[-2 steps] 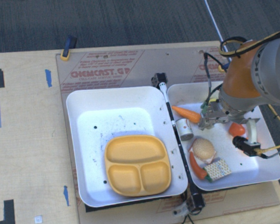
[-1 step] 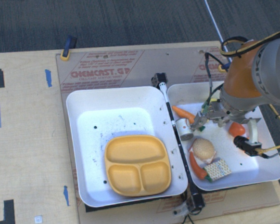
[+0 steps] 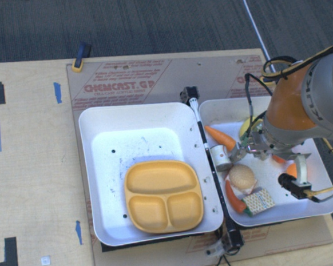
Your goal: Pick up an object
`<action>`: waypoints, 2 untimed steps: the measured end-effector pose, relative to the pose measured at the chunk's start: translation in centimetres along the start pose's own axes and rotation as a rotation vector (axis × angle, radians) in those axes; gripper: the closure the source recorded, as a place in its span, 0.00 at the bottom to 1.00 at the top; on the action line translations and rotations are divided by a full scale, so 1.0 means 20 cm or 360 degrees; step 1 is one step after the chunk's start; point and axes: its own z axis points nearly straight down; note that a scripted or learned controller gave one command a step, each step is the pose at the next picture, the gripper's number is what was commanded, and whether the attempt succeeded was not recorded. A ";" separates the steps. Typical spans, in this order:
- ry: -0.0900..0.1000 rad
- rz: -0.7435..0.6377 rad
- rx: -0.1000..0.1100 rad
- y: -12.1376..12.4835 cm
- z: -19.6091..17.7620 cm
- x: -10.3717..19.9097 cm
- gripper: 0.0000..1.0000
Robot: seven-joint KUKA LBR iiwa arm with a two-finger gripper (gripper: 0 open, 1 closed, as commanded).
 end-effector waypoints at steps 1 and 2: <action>0.0016 -0.0010 0.0024 0.18 0.03 0.02 0.00; 0.0017 -0.0013 0.0021 0.19 -0.03 0.02 1.00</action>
